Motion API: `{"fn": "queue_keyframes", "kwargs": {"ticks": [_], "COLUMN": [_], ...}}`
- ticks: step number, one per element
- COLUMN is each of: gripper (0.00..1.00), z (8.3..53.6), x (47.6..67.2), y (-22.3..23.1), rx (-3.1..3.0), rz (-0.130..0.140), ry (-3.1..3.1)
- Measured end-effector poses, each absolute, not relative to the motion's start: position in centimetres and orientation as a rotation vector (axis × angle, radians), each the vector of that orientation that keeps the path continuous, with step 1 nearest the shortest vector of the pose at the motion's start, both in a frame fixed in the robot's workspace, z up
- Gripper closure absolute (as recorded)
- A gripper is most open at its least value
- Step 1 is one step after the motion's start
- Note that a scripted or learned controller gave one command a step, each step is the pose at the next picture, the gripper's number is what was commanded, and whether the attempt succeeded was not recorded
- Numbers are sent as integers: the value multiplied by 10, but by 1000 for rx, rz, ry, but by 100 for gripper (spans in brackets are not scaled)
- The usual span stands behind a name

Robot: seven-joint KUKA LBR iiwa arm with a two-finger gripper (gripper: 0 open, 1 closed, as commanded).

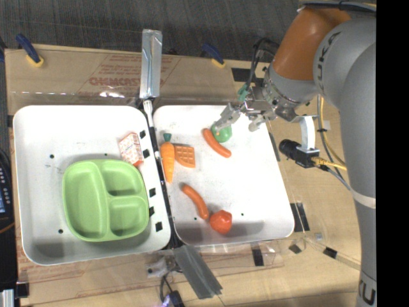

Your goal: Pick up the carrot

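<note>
Camera view, from above: the carrot [167, 160] lies in the right bin [268, 190], close against its left wall, with its green top toward the far side and its tip pointing near. Just beside it on the right, touching or nearly so, is a small orange waffle piece [185, 155]. Farther right is a short orange-red sausage [217, 142], set at a slant, and at its upper end a small green round object [223, 133]. Nearer the front of the same bin lies a second sausage [194, 200], and at its lower end a red tomato [220, 221]. The left bin [32, 171] holds a green divided plate [105, 200] and, near the wall shared with the other bin, a small red-and-white packet [130, 148]. The gripper [238, 112] hangs over the far right part of the right bin, well apart from the carrot, its fingers spread and holding nothing, one tip just above the green object.
</note>
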State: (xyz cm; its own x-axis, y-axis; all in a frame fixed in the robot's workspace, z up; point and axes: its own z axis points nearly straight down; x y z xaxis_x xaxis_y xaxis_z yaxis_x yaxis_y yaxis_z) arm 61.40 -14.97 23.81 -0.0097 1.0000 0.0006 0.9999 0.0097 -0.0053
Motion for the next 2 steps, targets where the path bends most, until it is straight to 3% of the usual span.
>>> {"fn": "queue_keyframes", "kwargs": {"ticks": [1,2], "gripper": [0,0], "z": [103,98], "x": [623,591], "y": [-102,-103], "rx": [-1962,-1887], "rz": [1,0], "ry": [-2456,-2536]}}
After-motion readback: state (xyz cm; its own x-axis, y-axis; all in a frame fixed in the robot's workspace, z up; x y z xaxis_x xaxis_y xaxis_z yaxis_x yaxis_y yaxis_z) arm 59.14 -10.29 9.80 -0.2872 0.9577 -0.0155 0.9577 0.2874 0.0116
